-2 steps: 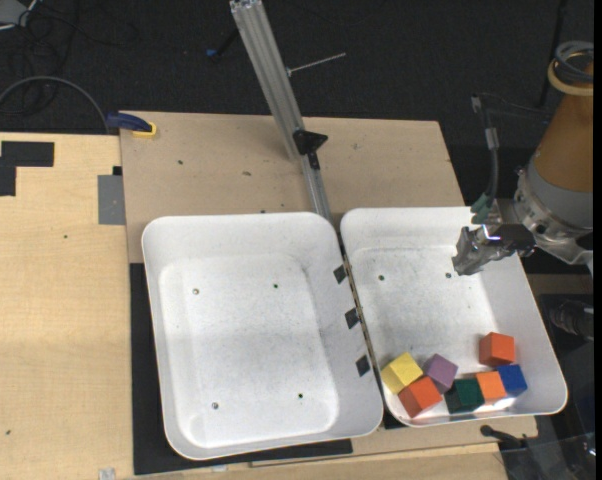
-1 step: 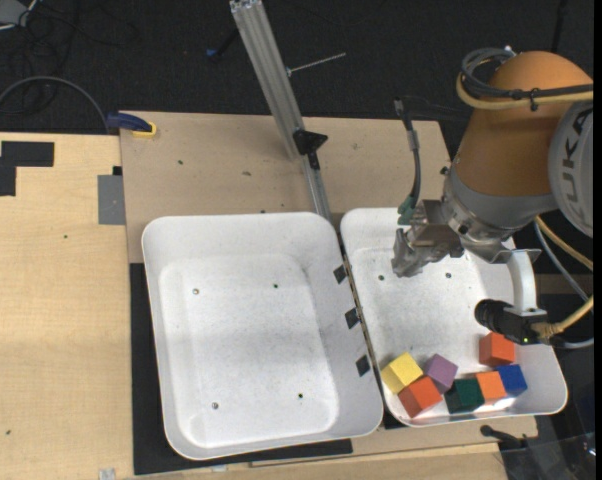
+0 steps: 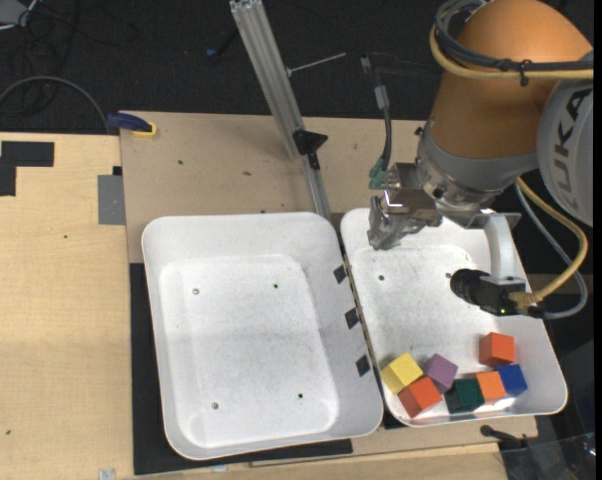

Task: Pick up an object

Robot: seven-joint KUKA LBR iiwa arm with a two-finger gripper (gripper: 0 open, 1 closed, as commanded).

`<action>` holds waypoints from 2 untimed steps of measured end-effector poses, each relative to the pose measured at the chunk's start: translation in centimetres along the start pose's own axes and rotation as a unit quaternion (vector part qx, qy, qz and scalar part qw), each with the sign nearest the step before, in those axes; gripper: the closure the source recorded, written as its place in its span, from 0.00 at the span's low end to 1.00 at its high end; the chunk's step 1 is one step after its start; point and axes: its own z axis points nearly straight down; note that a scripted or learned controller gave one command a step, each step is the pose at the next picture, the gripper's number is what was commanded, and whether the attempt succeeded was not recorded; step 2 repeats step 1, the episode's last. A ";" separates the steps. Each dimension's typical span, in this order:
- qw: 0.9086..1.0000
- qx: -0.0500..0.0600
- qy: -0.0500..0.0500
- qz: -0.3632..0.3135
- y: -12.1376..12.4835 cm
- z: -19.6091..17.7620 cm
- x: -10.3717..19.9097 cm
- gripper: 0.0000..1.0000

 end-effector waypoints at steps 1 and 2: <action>1.000 0.002 0.000 0.001 -0.9 -1.6 3.8 1.00; 1.000 0.002 0.000 0.001 -0.9 -1.6 3.8 1.00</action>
